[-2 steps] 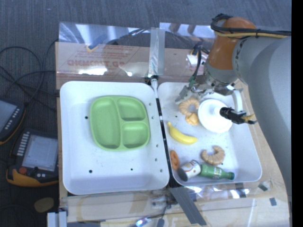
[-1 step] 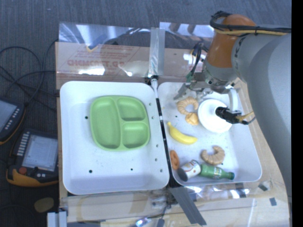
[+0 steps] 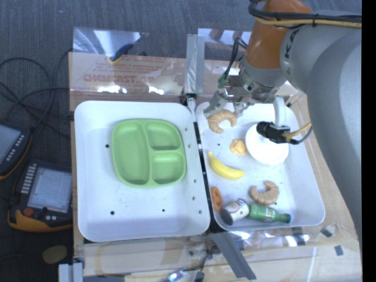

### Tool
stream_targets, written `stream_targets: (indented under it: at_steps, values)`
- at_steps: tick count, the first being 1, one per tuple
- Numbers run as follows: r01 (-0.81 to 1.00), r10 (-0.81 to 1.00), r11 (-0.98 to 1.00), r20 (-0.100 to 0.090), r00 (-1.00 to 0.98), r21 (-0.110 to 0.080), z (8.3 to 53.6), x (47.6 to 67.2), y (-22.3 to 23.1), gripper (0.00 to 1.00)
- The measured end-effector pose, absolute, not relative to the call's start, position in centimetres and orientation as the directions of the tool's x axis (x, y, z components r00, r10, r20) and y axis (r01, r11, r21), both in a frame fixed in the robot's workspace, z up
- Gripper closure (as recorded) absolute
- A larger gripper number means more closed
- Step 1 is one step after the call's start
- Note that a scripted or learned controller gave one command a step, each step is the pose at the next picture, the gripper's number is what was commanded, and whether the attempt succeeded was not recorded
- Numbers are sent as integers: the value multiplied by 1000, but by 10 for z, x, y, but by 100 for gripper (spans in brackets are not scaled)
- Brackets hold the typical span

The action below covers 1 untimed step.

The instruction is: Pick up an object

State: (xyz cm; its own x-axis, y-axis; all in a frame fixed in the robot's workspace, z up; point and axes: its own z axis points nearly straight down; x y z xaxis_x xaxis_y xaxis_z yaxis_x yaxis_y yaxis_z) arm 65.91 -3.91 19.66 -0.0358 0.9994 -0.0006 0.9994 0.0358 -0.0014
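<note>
The bench (image 3: 329,216) carries two shallow white bins side by side, touching along their inner walls. The left bin (image 3: 94,210) sits toward nine o'clock, the right bin (image 3: 308,207) toward three o'clock. A clear plastic sheet (image 3: 135,75) lies on the bench at twelve o'clock, just behind the left bin, over brown cardboard

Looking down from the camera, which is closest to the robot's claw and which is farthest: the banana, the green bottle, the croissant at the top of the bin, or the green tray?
From the gripper:
1. Upper croissant, right under it.
2. Banana, mid right bin, toward its left wall.
3. Green tray, in the left bin.
4. Green bottle, near the right bin's front edge.
</note>
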Motion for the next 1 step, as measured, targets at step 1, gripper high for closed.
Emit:
stream_targets:
  at_steps: [1]
  values:
    - [976,976,219,-4,-219,-2,184,668,-69,100]
